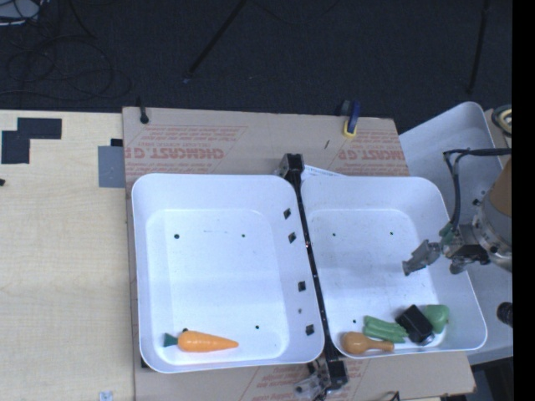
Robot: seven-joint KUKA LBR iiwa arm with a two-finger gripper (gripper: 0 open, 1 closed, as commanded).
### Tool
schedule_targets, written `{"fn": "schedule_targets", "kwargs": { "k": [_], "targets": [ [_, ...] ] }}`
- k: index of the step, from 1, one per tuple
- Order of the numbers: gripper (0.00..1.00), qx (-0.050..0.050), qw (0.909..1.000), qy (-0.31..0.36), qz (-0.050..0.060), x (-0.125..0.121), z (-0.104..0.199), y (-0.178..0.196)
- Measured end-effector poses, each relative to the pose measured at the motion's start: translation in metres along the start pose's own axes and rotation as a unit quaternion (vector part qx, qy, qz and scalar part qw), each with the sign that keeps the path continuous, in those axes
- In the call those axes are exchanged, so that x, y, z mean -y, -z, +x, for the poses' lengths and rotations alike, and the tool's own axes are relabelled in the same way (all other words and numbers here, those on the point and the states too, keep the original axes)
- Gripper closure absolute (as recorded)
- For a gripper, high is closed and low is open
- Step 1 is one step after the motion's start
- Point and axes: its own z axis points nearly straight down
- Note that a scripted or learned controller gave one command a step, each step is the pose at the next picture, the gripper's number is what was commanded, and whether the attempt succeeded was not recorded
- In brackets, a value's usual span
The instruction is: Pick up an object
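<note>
My gripper [438, 261] hangs over the right side of the right bin [368, 195], open, with nothing between its fingers. Below it, in that bin's front right corner, lies a small cluster. It holds a black block [415, 323], a green rounded piece [436, 313] touching the block, a long green vegetable [384, 329] and a tan pear-shaped toy [365, 344]. The gripper is above and apart from the cluster. An orange carrot [206, 342] with a green top lies alone in the front left corner of the left bin [213, 186].
A black divider strip [305, 257] with clips runs between the two bins. Both bins rest on a cardboard sheet [251, 144] on a wooden bench. A blue-and-yellow clamp [350, 118] stands at the cardboard's back edge. Cables hang by the arm at the right.
</note>
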Motion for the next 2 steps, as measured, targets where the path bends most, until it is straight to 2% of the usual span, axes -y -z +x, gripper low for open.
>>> {"fn": "schedule_targets", "kwargs": {
  "k": [1,2],
  "targets": [
    [0.00,-0.001,1.0000,0.004,0.001,-0.097,0.068,-0.113],
    [0.00,0.002,1.0000,-0.001,-0.005,-0.111,0.034,-0.017]
  ]
}}
